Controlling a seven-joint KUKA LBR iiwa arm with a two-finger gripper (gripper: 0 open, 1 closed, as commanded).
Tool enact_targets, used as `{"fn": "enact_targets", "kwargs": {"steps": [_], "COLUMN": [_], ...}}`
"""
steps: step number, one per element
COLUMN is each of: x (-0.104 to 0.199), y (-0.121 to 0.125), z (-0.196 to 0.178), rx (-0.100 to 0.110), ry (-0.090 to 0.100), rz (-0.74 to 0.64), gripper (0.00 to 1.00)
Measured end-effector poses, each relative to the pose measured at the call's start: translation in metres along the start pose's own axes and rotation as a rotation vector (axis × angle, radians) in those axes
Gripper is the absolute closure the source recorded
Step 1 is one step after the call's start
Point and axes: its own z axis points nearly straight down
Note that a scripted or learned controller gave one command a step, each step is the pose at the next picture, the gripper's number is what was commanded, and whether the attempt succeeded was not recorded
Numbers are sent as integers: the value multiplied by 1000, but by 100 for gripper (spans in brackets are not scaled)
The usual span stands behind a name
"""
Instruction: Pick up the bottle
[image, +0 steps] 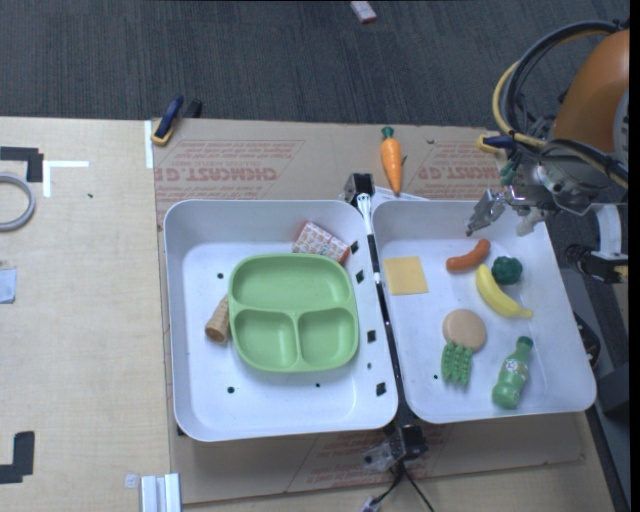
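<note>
Lying tilted near the front right corner of the right bin (560, 400), the green bottle (511, 373) had its cap pointing toward the far side and its base close to the bin's front wall. Just left of it was a green ridged toy (457, 364), and touching that toy's far end sat a round tan bun (464, 329). Beyond the bottle, a banana (499, 293) lay at a slant, with a piece of broccoli (507, 269) just beside its far end and a red sausage (468, 256) further left. A yellow cheese slice (406, 275) lay flat near the bin's left wall.

The gripper (492, 211) hung over the far right edge of the same bin, above the sausage and well apart from the bottle; nothing was between its fingers, which looked spread.

The left bin (190, 380) held a green divided plate (294, 311), a waffle cone (218, 320) touching the plate's left side, and a patterned red-and-white packet (320, 240) behind it. A toy carrot (390, 158) lay on the cardboard (230, 165) beyond the bins.
</note>
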Motion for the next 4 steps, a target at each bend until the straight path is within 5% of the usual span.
{"fn": "enact_targets", "kwargs": {"steps": [1, 2, 3, 4], "x": [0, -47, 40, 162], "y": [0, 15, 20, -14], "z": [-10, -127, -63, 6], "rx": [-1, 0, 1, 1], "ry": [-2, -1, 0, 0], "rz": [-2, 162, 118, 313], "gripper": [100, 100, 100, 100]}}
